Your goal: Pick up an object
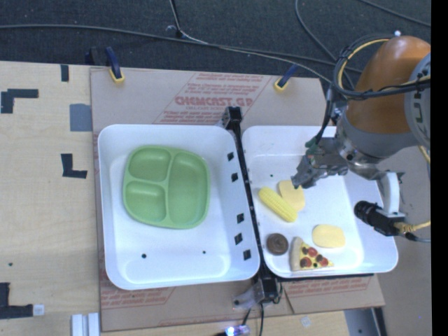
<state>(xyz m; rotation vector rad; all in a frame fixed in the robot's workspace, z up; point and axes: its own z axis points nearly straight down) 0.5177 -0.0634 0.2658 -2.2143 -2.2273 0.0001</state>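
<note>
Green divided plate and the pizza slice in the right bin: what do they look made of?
Green divided plate: likely molded plastic, an even matte green with soft rounded compartment ridges. Pizza slice: looks like a toy, plastic or rubber, flat tan wedge with solid red dots; which one can't be told from here.

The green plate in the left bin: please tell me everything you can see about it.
The green plate is a light green tray with rounded corners, and it looks like smooth plastic. Raised ridges split it into three compartments: two smaller ones on the left, one above the other, and a long one on the right. It lies flat, right side up, slightly rotated, in the upper middle of the left bin. Nothing lies in it, and it touches only the bin floor.
</note>
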